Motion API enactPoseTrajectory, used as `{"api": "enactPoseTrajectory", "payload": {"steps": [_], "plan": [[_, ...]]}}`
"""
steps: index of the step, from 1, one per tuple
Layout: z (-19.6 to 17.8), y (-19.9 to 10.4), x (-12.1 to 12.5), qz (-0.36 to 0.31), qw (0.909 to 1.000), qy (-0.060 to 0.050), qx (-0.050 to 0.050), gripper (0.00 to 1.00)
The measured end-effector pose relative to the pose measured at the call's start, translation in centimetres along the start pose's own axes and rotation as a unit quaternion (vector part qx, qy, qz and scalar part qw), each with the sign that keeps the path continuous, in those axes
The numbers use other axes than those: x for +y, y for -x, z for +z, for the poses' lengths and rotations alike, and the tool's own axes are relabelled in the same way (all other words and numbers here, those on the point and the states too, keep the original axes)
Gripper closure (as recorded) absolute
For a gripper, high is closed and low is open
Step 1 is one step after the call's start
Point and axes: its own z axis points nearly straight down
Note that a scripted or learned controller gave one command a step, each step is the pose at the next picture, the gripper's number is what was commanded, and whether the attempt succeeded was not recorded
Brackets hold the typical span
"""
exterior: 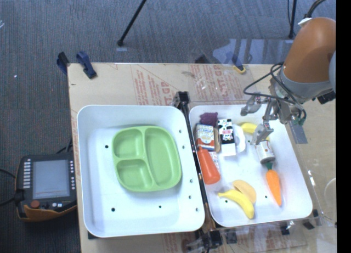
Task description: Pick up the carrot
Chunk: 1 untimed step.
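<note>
Carrot (274, 186) in right bin (303, 183), near-right part, green top pointing far, tip pointing near; long axis runs roughly far-to-near, slightly tilted. Gripper (263, 135) hangs just beyond the carrot's green end, a little left of it, over a small bottle-like item (266, 151). Whether it grips anything: cannot tell. Carrot lies nearward of gripper; likely a short move toward the near edge, closing across the carrot's width. Banana (241, 200) sits left of carrot, apart.

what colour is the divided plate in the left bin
Light green plate, seen clearly in the camera view.
</note>
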Motion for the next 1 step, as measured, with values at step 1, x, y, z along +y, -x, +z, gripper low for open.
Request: {"api": "enactPoseTrajectory", "payload": {"steps": [1], "plan": [[10.82, -2.72, -3.83, -0.077, 0.9971, 0.002, 0.001, 0.00]]}}
